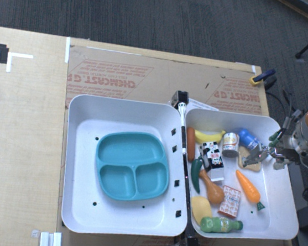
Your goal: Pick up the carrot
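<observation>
The orange carrot [247,186] with a small green top lies at a slant in the right bin [285,191], its leafy end pointing to the front right. My gripper [259,155] reaches in from the right, hanging over a tan flat piece [248,162] just behind the carrot's thick end. From this angle the gripper looks a short way above and behind the carrot, with nothing seen in it.
Left of the carrot lie a red box [230,201], a drumstick [211,188], a green pepper [195,175] and a cow-print carton [212,154]. Behind are a banana [208,135], a tin [230,144] and a blue item [248,138]. A green bottle [220,225] lies in front. The left bin [79,138] holds a teal divided plate [132,165].
</observation>
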Available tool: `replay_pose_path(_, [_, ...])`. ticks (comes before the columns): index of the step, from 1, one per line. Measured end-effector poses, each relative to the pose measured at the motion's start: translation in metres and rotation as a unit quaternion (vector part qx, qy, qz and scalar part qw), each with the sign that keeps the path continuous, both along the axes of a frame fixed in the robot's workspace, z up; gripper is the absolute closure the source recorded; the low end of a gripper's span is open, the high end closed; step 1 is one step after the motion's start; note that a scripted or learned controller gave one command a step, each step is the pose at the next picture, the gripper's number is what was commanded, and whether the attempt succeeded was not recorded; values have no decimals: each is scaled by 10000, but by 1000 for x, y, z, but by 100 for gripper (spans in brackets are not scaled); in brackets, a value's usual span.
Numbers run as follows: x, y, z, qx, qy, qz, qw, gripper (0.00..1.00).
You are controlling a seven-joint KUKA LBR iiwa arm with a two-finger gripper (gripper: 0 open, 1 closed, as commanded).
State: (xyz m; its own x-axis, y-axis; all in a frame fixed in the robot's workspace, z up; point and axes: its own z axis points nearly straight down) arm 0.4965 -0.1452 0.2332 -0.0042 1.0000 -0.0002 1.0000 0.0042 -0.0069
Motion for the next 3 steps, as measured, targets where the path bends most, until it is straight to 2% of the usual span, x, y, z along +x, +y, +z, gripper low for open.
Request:
replay_pose_path(1, [-15,-51,-141,-3,-42,-422,9991,0])
replay_pose_path(2, [-14,-52,-133,-4,-45,-446,9990,100])
replay_pose_path(3, [-4,10,-86,-6,-25,-2089,9779,100])
